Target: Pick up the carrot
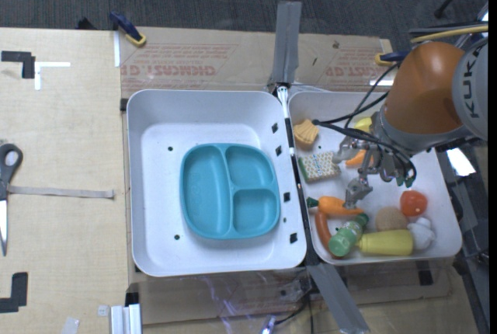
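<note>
The carrot (339, 207) is orange with a green stem end pointing left. It lies flat in the right bin (444, 183), near the bin's middle and a little toward the front. My gripper (359, 188) hangs from the orange wrist band, directly above the carrot's right half and close to it. I cannot tell whether it touches the carrot. Nothing is lifted; the carrot rests on the bin floor.
Around the carrot lie a red chili (321, 227), a green bottle (345, 238), a yellow corn-like piece (386, 243), a potato (390, 218), a tomato (413, 203), a white garlic (420, 230), a dotted cracker (318, 165) and a waffle (306, 133). The left bin (155, 169) holds a teal divided plate (231, 190).
</note>
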Controlling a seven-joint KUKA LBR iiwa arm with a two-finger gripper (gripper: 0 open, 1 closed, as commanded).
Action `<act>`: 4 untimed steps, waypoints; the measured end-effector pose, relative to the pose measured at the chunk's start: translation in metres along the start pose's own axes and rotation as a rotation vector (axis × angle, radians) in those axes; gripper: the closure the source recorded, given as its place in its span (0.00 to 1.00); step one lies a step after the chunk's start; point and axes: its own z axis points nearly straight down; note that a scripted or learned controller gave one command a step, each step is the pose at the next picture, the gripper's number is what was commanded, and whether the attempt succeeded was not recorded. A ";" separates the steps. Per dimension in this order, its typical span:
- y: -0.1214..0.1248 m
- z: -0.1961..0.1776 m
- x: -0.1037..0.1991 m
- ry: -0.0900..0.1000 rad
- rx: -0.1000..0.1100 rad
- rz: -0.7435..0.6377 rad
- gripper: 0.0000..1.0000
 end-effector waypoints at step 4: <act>-0.043 0.018 -0.045 0.003 -0.001 0.186 0.00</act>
